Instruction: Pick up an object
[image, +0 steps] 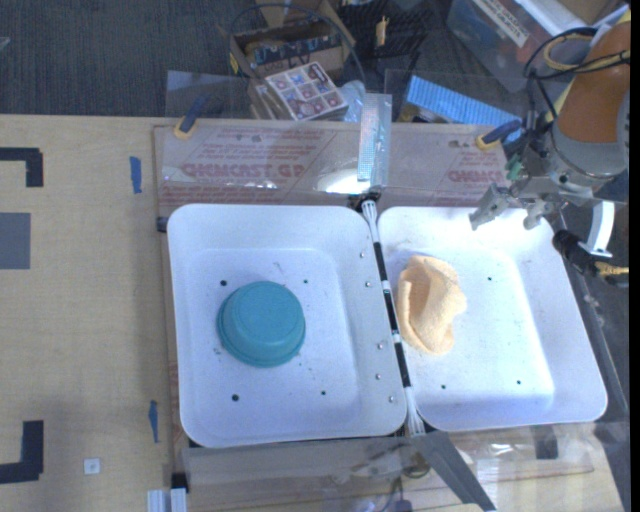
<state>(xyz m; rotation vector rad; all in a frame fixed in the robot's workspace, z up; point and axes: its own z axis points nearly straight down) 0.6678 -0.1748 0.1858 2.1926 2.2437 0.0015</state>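
Red lettering on the clear plastic sheet behind the bins is too blurred to read. The metal two-finger gripper hangs spread and empty over the right white bin, whose left side holds a crumpled yellow cloth. An upturned teal plastic bowl sits in the left white bin.

The round plastic bowl, lying upside down, is plain teal with no pattern. It sits in the left shallow white plastic bin, whose floor shows a few small dark dots. To the right of the bowl, the right shallow white plastic bin carries the same dark dots and holds a crumpled pale yellow-orange cloth, unpatterned. Beyond the bowl, a clear plastic sheet bears red lettering. Left of the bowl, the flat wooden bench top is pale tan, with black corner marks and short blue tape strips. Far right of the bowl, the arm's band is orange above grey metal.
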